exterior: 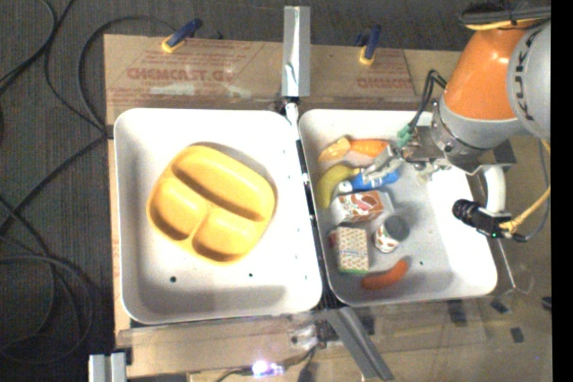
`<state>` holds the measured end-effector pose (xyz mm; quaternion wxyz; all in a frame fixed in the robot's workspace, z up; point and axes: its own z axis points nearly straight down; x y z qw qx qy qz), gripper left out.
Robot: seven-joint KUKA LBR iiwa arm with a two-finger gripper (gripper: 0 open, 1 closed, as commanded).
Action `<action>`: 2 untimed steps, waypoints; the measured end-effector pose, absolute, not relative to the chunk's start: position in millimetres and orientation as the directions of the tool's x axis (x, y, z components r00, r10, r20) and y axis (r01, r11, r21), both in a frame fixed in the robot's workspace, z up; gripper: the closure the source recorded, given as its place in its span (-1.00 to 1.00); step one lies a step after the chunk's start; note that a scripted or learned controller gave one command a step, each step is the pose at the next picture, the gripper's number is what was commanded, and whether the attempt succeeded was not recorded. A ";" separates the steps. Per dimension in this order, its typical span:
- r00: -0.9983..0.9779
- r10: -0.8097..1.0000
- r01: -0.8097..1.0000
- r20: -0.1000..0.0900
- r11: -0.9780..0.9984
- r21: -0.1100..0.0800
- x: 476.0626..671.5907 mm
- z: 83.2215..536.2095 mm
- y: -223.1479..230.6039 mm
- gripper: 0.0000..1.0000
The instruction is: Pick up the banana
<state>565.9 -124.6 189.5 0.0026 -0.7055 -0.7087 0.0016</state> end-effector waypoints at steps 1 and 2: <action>0.106 0.994 0.994 -0.004 -0.106 -0.004 599.3 91.1 -99.0 -1.00; 0.245 0.969 0.969 -0.003 -0.245 -0.011 667.1 85.6 -112.7 -1.00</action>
